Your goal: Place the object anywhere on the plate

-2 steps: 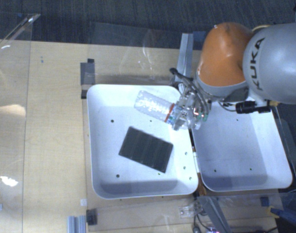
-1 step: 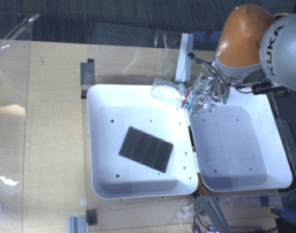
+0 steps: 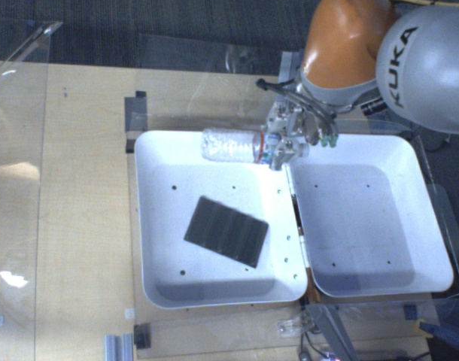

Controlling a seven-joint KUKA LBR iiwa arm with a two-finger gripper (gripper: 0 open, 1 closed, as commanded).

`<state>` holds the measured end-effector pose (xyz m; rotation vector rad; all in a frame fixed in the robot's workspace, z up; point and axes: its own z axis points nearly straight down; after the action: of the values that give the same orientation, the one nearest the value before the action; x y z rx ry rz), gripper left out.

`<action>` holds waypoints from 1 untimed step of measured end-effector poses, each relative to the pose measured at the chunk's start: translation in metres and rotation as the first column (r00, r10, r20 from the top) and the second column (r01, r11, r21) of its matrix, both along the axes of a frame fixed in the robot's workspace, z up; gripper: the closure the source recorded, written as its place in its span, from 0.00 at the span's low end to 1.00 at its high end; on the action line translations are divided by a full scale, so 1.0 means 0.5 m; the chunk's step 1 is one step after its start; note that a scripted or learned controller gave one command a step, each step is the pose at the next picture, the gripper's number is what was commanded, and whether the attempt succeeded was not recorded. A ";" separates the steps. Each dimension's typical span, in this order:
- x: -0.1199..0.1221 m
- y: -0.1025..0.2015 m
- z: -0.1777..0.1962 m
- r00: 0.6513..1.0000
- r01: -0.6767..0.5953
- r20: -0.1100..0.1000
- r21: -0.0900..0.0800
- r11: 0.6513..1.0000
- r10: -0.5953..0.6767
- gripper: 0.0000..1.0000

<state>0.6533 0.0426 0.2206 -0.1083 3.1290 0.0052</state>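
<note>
Clear plastic bottle (image 3: 228, 145) lying at back of left bin (image 3: 158, 277), cap end at pincer (image 3: 277, 155); pincer state unclear. Likely light, slippery, crushable; grip near cap. Dark plate (image 3: 226, 231) nearby.

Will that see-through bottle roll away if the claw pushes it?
Probably. The bottle lies on its side in the left bin, so it may roll. It looks like thin clear plastic: likely light, maybe crushable and slippery.
</note>
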 end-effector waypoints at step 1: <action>0.004 0.004 0.026 1.000 0.002 0.010 0.004 1.000 -0.002 1.00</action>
<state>0.6553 0.0444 0.2335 -0.1053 3.1188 0.0108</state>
